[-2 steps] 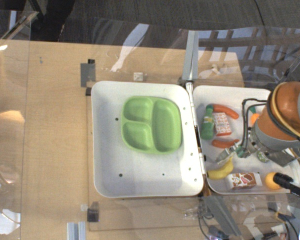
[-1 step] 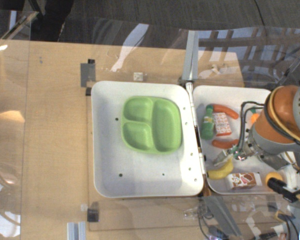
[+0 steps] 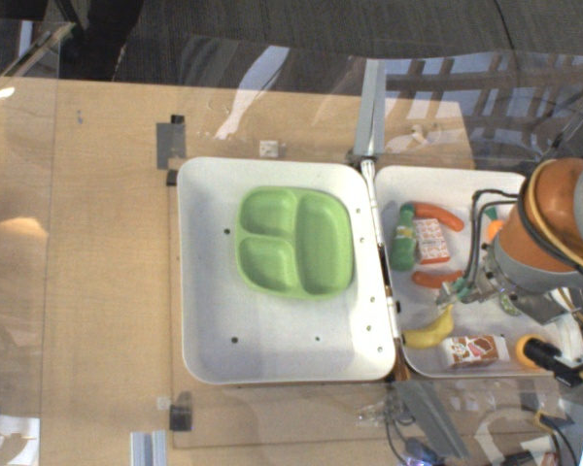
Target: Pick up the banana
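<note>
Lying near the front edge of the right bin (image 3: 423, 178), the banana (image 3: 430, 332) sat directly below the jaws (image 3: 454, 295), its upper tip at their ends. Whether the jaws were released or clenched could not be told. A green plate (image 3: 296, 242) occupied the left bin (image 3: 204, 260).

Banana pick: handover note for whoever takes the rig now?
Gripper: low in the right bin, just above the banana's upper end; grip can't be judged from this view.
Banana: lying on the bin floor near the front left corner, not lifted.
Nearby: green bottle, two sausages, small cartons. Green tray sits in the left bin.
Done: approach. Left: confirm grasp, lift.
</note>
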{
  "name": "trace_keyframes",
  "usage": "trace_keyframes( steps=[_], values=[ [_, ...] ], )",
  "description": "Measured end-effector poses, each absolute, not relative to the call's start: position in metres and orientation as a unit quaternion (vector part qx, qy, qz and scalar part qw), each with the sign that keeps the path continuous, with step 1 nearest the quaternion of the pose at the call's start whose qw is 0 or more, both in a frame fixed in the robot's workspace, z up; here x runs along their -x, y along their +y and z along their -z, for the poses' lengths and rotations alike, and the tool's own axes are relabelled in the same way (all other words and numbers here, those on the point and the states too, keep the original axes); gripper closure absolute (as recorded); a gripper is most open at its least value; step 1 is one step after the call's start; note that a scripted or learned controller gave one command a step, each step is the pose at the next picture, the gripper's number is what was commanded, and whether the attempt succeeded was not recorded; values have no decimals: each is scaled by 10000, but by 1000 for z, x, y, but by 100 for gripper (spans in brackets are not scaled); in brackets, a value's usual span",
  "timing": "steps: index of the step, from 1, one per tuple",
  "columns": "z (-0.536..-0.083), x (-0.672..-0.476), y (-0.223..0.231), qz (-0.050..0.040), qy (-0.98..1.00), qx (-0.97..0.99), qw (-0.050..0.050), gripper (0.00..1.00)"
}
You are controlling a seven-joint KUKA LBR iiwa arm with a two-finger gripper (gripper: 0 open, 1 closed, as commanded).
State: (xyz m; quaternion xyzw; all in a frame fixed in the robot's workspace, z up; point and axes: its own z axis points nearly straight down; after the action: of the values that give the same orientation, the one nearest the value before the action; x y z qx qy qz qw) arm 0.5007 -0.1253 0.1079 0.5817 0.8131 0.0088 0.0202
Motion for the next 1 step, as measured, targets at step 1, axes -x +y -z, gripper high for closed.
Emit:
trace_keyframes(
  steps=[1],
  values=[
    [-108,-500,-125,-86,8130,-5819,197,0]
  ],
)
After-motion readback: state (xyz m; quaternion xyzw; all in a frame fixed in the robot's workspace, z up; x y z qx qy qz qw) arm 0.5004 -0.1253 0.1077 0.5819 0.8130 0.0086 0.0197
